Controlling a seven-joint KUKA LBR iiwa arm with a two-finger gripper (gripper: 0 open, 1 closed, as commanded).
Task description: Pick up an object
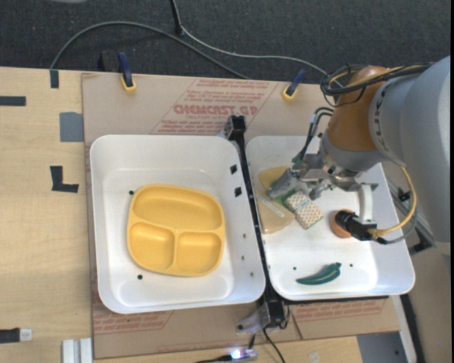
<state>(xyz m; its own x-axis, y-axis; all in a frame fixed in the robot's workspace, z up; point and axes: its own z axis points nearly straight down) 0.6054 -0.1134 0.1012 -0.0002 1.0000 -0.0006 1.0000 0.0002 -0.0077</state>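
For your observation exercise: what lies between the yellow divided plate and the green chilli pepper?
In the camera view, the raised white walls where the two bins meet lie between the yellow divided plate and the green chilli pepper.

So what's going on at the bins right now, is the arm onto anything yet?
The gripper is down in the right bin, at a green and white patterned object lying beside a pale yellow piece. I cannot tell whether it has a hold on it. An orange object and a green pepper lie untouched in the same bin. The left bin holds a yellow divided plate.
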